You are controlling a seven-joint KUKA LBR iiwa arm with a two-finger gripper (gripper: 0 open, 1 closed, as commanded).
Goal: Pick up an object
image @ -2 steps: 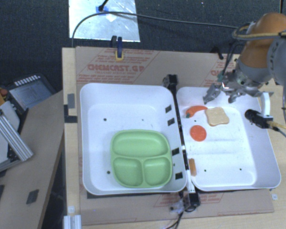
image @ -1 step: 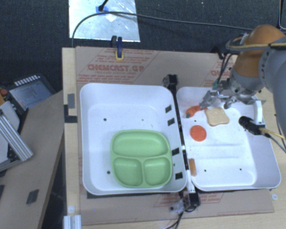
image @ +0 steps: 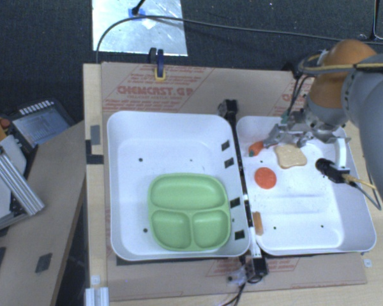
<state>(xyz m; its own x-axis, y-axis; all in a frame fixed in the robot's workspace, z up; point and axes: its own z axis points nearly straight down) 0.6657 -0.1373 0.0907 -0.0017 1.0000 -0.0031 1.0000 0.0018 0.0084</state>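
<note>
- The gripper (image: 286, 136) hung low over the back of the right bin (image: 306, 212), at the upper edge of the toast (image: 290, 157). Nothing showed between its jaws, and whether they stood wide or narrow could not be told.
- The step in hand looked like the approach to a grasp. The toast was the likeliest pick, and it lay flat on the bin floor.
- The next move would call for a short drop squarely over the toast, then a close and a lift. A flat piece gives little to grip.
- A small red piece (image: 256, 148) lay just left of the gripper, near the bin's left wall. A red disc (image: 265, 178) lay near the toast's lower left. Either could be nudged.
- The front half of the right bin lay open, save an orange stick (image: 258, 222) by the left wall.
- The left bin (image: 134, 145) held a green plate (image: 188, 210), well apart.
</note>
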